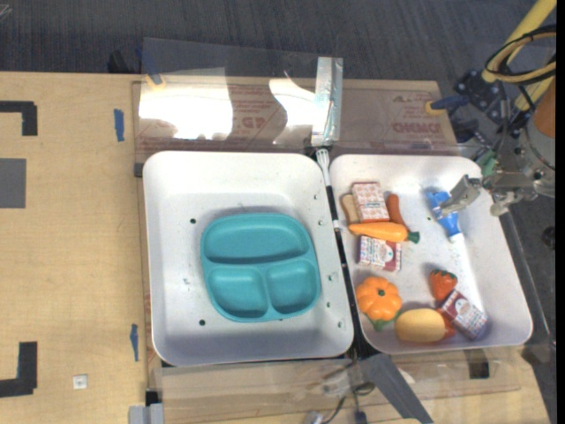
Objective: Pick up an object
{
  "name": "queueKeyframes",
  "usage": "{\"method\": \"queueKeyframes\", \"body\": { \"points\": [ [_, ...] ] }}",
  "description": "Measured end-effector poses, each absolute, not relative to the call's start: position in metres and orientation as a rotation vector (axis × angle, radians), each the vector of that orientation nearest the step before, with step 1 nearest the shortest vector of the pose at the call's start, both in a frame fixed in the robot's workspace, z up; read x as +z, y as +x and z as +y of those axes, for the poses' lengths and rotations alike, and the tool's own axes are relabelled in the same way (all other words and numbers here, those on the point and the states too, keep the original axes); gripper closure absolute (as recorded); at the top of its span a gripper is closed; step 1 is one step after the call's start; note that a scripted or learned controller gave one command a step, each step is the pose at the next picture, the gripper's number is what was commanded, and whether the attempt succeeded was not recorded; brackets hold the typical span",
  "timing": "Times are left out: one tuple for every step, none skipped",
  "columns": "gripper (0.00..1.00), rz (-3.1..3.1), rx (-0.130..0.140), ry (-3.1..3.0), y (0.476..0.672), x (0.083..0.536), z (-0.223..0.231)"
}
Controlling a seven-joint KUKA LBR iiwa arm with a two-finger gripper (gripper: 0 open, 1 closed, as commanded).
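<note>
The right bin (pixel 508 263) holds several toy foods. A blue tube (pixel 444 211) lies near its back right. Further left are a carton (pixel 369 200), a brown sausage (pixel 394 208), an orange carrot (pixel 381 231) and a second carton (pixel 380 254). Toward the front sit a small pumpkin (pixel 380 299), a yellow potato-like piece (pixel 420 325), a red strawberry (pixel 442 283) and a red packet (pixel 465 314). My gripper (pixel 483 197) hangs over the bin's right side, open, with nothing between its fingers. Its left finger (pixel 460 192) is just beside the tube's upper end.
The left bin (pixel 168 237) carries a teal divided plate (pixel 259 265). A clear plastic sheet (pixel 238 104) stands behind the bins. Cables (pixel 512 60) hang at the upper right near the arm.
</note>
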State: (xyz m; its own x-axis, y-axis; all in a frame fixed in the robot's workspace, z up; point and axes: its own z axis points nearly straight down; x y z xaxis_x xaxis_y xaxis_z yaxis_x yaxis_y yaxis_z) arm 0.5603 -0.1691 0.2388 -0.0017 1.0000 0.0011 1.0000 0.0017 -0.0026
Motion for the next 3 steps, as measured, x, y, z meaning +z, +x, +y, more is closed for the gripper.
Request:
{"method": "queueKeyframes", "body": {
  "points": [
    [0.00, -2.256, 0.004, -2.178, 0.550, 0.198, -0.138],
    [0.00, -1.980, -0.004, -2.443, 0.601, 0.087, -0.128],
    [0.00, -2.033, -0.006, -2.401, 0.578, 0.087, -0.112]
  ]
}}
